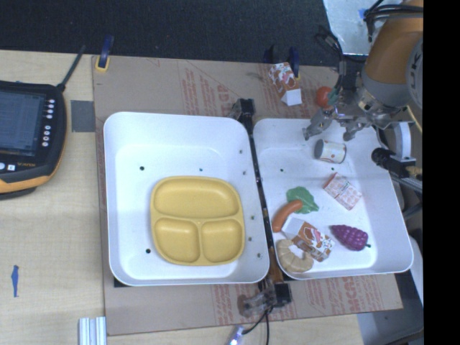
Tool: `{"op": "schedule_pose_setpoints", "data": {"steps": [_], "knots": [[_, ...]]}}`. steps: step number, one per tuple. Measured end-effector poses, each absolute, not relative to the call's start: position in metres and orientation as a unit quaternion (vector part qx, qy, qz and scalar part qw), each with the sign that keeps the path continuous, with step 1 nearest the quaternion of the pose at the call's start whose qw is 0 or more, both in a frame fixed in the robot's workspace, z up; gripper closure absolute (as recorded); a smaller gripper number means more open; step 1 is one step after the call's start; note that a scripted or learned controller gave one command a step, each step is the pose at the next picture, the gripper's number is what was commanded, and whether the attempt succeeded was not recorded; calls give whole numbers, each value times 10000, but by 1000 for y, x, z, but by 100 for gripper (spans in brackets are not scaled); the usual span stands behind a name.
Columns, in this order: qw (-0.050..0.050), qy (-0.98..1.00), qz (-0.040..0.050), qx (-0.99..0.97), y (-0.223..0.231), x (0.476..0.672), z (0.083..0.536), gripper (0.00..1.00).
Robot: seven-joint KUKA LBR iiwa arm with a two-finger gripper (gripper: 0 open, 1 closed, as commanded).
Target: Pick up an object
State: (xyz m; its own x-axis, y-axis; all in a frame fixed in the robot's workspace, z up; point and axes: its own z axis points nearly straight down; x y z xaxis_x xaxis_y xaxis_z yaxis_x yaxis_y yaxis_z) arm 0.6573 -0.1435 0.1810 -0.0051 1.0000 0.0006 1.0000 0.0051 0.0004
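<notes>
A toy bread slice (293, 256) sits at the near rim. The small white cup (330, 150) lies sideways, long axis left-right, beneath the spread-open gripper (335, 125), arm reaching from the right.

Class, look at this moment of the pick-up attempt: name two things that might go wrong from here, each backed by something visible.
1. The tool hovers just above a small white cylinder lying on its side near the right bin's far wall; it may roll away when touched.
2. Most other items, such as the sausage, the green piece and the purple grapes, crowd the near end, so a grasp there might snag neighbours.
</notes>
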Motion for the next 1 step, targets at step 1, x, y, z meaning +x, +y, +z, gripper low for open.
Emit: {"op": "schedule_pose_setpoints", "data": {"steps": [1], "knots": [[18, -7084, 23, -7058, -123, 598, 117, 0]]}}
